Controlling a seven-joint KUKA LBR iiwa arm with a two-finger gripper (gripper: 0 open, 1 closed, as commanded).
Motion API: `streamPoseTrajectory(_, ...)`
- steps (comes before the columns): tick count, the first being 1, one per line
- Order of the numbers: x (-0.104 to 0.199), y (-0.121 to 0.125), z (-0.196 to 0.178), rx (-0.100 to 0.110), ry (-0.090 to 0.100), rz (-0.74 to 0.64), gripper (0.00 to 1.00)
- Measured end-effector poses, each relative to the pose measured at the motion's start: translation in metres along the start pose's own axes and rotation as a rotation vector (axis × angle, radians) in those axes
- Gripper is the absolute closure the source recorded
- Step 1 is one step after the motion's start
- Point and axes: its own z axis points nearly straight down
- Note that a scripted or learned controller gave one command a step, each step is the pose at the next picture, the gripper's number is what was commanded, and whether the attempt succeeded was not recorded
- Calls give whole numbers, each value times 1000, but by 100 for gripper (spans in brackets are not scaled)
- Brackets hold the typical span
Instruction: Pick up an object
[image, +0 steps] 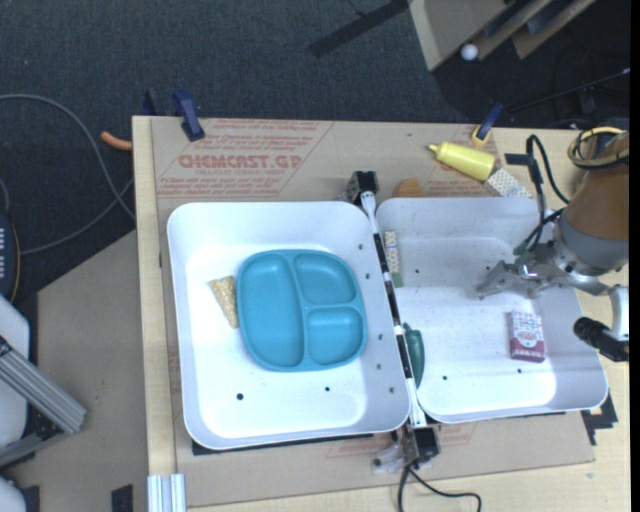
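Hovering over the right bin (470, 400), jaws apart and empty, gripper (503, 279) should centre above the small red-and-white box (526, 335) before descending.

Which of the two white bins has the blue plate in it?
The left bin, farther from the arm. The blue divided plate lies in its middle; the right bin holds a small red-and-white packet instead.

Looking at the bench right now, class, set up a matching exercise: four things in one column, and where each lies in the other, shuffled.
Things:
1. blue divided plate
2. small red carton
3. yellow bottle
4. green object

Places:
A. on the bench behind the bins
B. in the right bin
C. by the divide between the bins
D. in the left bin

Pairs: 1-D, 2-B, 3-A, 4-C
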Motion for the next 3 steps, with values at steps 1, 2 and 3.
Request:
streamPoseTrajectory(1, -2, 90, -17, -2, -1, 0, 0)
streamPoseTrajectory(2, 65, 51, 0, -1, -6, 3, 0)
streamPoseTrajectory(3, 109, 36, 0, 1, -6, 3, 0)
